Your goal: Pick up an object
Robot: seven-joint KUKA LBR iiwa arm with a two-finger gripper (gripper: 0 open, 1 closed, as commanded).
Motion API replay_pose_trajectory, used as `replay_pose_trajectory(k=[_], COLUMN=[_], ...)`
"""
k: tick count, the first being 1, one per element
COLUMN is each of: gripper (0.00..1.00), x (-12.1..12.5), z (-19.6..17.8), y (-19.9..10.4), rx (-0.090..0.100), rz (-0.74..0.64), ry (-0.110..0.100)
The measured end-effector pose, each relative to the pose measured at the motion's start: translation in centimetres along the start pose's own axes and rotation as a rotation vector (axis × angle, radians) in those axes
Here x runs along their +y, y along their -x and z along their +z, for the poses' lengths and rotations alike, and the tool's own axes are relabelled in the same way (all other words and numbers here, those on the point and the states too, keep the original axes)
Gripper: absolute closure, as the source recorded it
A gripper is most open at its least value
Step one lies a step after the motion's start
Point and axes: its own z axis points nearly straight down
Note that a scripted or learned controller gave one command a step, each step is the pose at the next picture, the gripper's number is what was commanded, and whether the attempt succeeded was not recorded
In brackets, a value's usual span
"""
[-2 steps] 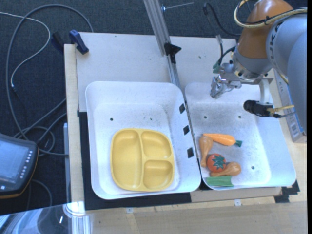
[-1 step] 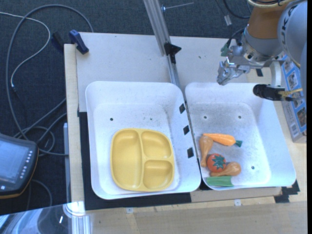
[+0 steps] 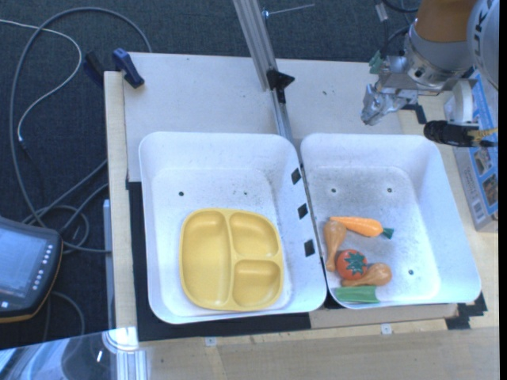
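The right bin holds a small cluster near its front left: an orange carrot, a tan pear-shaped piece, a red tomato, a second tan piece and a green pod. My gripper hangs above the bench just behind the right bin's back rim, well away from the toys. Nothing shows between its fingers.
In the left bin lies a yellow divided plate. A slanted metal rail runs down to the gap between the bins. Cables and a screen device lie on the floor at left.
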Motion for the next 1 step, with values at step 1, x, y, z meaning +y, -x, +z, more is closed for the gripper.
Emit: replay_pose_trajectory(k=[1], gripper=[1.00], x=[-2.76], z=[1.20], y=[-3.93], rx=[0.003], rz=[-0.002], ry=[-0.011])
